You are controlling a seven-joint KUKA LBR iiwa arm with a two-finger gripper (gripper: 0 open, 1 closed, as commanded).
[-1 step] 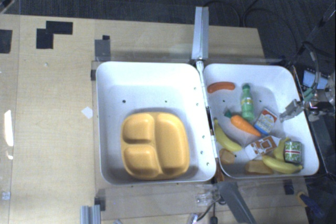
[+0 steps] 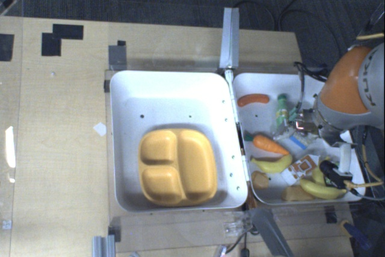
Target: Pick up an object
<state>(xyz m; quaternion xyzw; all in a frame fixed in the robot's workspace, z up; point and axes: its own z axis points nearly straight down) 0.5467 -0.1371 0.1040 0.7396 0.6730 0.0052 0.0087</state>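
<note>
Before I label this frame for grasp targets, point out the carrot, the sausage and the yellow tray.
carrot (image 2: 270, 144), camera view, middle of its orange body.
sausage (image 2: 253, 99), camera view, middle of its length.
yellow tray (image 2: 197, 167), camera view, floor of its large compartment.

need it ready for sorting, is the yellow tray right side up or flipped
Right side up: the yellow tray in the left bin shows its three compartments facing the camera.

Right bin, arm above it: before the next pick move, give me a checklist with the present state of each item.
1. Gripper over the right bin: ok.
2. Toys within reach, carrot and banana just below the gripper: ok.
3. Anything held in the gripper: cannot tell, too small and cluttered.
4. Target free of neighbours: not ok, carrot lies against banana.
5. Yellow tray in the left bin, away from the arm: ok.
</note>
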